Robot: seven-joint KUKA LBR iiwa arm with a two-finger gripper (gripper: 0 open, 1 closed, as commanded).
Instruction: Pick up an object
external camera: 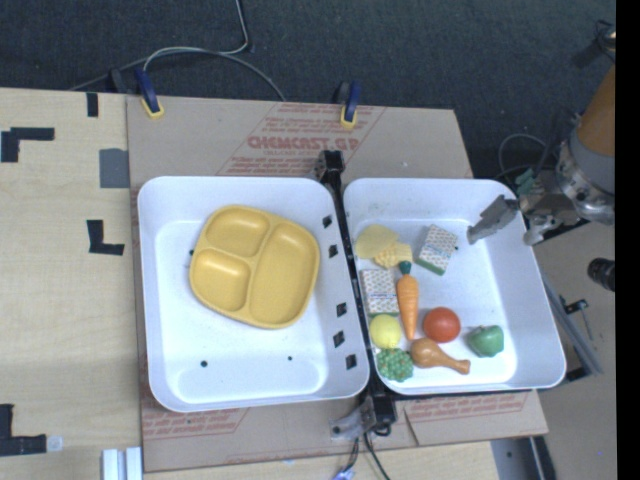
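Reaching is the step in hand: the gripper (512,215) is hanging at the right bin's (530,278) right rim with its two fingers spread apart and nothing between them. Candidate objects are lying in that bin, well clear of the fingers: a toy carrot (408,306), a red tomato (441,324), a green pepper (486,340) and a chicken drumstick (438,355). Next, I judge, the arm is needing to choose one piece, centre over it and descend before closing
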